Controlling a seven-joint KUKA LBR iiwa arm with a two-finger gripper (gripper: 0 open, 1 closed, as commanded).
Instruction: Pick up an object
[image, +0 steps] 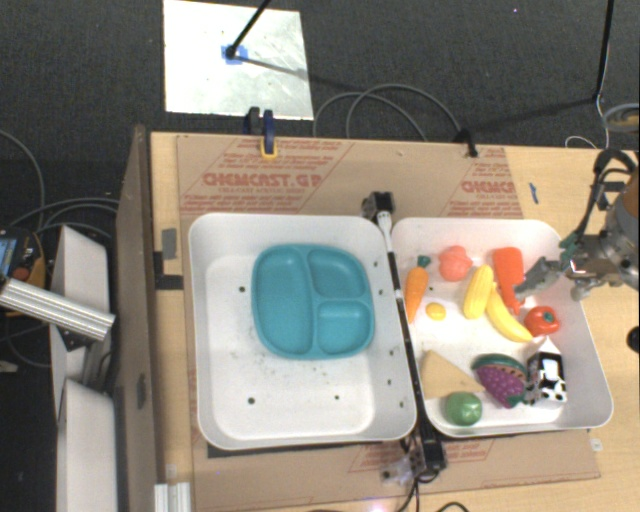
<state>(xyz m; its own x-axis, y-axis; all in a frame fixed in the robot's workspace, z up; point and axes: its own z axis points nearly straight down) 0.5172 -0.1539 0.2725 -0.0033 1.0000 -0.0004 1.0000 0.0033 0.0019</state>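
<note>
stage: not yet picked | gripper (552, 268) at right bin's (600, 400) right edge, above the toys; whether its fingers are spread I cannot tell; nothing seen held | tomato (541, 320) nearest, lying in bin | left: descend, grasp, lift

Red "CHEMCAST GP" print on the brown board (300, 180) under the bins, repeated partly at right

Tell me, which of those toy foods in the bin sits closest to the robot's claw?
The long red-orange piece at the right bin's upper right. It lies just left of the gripper, nearer than the red tomato below it or the yellow banana.
</note>
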